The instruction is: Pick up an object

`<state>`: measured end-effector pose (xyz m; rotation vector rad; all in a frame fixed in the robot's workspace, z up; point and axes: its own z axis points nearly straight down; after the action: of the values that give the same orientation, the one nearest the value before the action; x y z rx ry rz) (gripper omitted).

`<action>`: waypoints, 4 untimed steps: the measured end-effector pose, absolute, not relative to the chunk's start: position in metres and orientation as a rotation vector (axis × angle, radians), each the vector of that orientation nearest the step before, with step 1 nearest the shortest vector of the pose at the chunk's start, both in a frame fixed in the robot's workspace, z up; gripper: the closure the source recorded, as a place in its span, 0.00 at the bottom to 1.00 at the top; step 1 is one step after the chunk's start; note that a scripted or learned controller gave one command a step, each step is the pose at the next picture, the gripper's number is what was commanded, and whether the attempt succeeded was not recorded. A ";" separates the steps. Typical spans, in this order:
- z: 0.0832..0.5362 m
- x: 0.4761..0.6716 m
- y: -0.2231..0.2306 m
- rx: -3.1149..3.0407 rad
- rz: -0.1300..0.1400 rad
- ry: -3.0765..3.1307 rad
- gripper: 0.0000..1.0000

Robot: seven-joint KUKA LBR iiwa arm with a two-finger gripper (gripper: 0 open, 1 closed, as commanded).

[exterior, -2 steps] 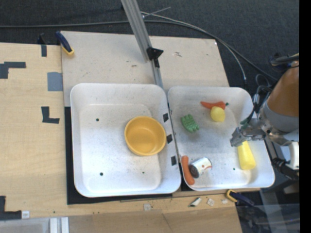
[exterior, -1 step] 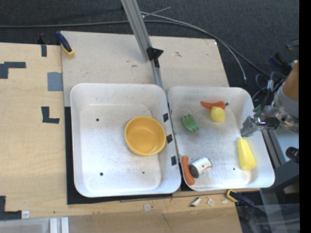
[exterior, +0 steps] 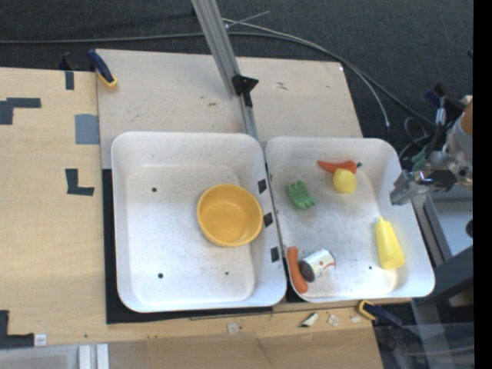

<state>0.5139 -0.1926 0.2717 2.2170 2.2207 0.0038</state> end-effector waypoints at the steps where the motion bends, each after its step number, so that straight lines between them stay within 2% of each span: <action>1: 0.262 0.520 -0.140 2.219 -0.003 2.229 1.00; 3: 0.254 0.552 -0.040 2.216 -0.001 2.231 1.00; 4: 0.236 0.567 0.011 2.217 -0.005 2.229 1.00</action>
<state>0.5674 0.0114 0.2359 2.2174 2.2292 -0.0052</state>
